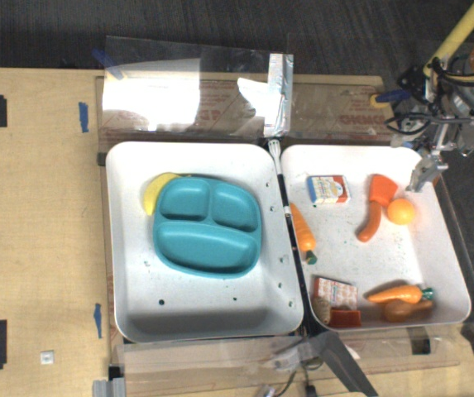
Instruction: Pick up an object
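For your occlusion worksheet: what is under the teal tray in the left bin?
A yellow thing pokes out from under the teal tray's upper-left edge in the left bin. The tray covers the rest of it, so its shape cannot be told.

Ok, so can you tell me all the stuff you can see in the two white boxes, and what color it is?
Divided tray: 1, teal, left bin.
Yellow thing: 1, yellow, tucked under the tray's upper left edge.
Small carton: 1, white, blue and red, right bin, upper left.
Carrots: 2, orange, one on the rim between the bins, one lower right.
Orange ball: 1, upper right.
Orange curved piece: 1, beside the ball.
Red and white packet: 1, bottom edge.
Gripper: 1, grey, above the right bin's top right corner.
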